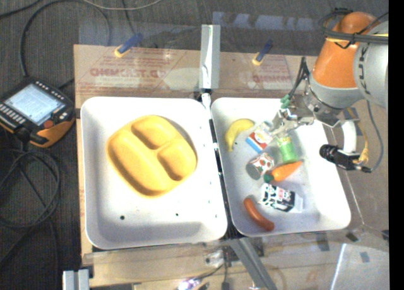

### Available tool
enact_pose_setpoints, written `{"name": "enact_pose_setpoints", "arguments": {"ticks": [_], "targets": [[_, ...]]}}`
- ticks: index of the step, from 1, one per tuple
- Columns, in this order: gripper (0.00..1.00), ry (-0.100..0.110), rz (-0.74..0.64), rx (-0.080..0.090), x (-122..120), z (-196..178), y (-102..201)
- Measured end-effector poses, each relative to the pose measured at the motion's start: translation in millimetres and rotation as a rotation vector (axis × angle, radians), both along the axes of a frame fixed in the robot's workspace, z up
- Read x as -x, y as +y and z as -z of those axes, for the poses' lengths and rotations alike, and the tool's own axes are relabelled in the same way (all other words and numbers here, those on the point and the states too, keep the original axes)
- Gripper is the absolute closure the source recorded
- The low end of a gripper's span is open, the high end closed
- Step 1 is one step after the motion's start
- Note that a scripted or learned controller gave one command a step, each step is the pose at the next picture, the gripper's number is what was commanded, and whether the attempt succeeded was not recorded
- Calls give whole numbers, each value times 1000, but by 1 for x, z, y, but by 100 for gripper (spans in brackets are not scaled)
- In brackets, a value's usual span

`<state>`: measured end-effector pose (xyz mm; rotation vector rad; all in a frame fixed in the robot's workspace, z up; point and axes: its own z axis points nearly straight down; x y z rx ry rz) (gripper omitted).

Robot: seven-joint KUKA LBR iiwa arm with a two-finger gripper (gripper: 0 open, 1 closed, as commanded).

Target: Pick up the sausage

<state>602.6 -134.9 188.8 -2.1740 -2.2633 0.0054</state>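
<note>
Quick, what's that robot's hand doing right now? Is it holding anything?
Hand: over the right bin's far side, above the green item; open or closed cannot be told. The sausage lies untouched at the near edge.

No legible text on any object.

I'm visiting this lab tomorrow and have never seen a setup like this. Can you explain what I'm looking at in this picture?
This is one camera fixed above a bench, looking down at a slant. The grey and orange machine at the right is a robot arm; its hand hovers over the right bin, among the things at the bin's far end. I cannot tell whether it grips anything. That bin holds toy food: a banana, a green item, a carrot, a small can, a black and white carton and the sausage near the front edge, which the arm is meant to pick up. The left bin holds a yellow divided plate. A control tablet lies on the floor.
</note>
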Motion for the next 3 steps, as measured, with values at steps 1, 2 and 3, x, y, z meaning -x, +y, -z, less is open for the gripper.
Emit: {"name": "enact_pose_setpoints", "arguments": {"ticks": [1,2,3], "targets": [[100,-1,-215,3,-42,-93,18],[100,2,5,-1,-39,-27,19],[100,7,2,-2,-40,-33,20]]}}
